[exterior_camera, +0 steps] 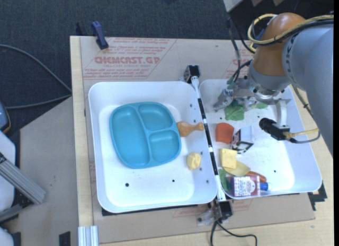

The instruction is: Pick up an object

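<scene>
I am one grey arm with an orange band, and I reach in over the right bin [304,173]. There are two white bins, side by side. My claw [241,99] hangs low near the far end of the right bin, just above a green thing [234,112]. I cannot tell how far my claw is open, and I cannot tell if it has hold of anything. In the right bin I count one green thing, one red-orange block [224,132], one yellow block [229,158], one small bottle with a red and white label [247,184], and one little dark thing [242,139] that I cannot make out. The green thing lies at the far end, the red-orange block is near the middle wall, and the bottle rests at the near edge. In the left bin [100,149] I count one blue tray [145,133] with three parts, one orange-tan piece [188,128] just beside it, and one small yellow lump [194,160] near the middle wall.
</scene>
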You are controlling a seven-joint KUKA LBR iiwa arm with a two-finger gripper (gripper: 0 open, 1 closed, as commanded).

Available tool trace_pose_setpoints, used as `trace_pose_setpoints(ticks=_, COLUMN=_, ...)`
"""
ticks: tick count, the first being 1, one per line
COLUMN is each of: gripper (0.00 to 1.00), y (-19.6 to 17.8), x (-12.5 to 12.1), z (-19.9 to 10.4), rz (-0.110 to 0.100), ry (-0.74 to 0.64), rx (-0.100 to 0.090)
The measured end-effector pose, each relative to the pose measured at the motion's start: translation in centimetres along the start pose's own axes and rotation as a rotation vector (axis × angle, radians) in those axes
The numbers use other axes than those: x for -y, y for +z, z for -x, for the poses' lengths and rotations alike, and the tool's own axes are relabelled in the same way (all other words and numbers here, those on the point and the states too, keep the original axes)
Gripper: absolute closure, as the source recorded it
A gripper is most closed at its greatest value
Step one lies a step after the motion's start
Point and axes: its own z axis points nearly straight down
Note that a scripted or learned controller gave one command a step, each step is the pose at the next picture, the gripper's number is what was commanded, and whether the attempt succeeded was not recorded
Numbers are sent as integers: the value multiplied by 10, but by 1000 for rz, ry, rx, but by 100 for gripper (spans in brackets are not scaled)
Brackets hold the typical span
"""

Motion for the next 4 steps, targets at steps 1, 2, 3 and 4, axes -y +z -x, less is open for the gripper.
trace_pose_setpoints(ticks=1, gripper=100, y=-10, x=-1, z=-1, rz=3, ry=0, rx=0)
trace_pose_setpoints(ticks=2, gripper=0, y=-10, x=-1, z=-1, rz=2, ry=0, rx=0)
trace_pose_setpoints(ticks=3, gripper=0, y=21, x=-11, z=-1, rz=-1, ry=-1, rx=1)
trace_pose_setpoints(ticks=4, gripper=100, y=10, x=-11, z=-1, rz=2, ry=-3, rx=2)
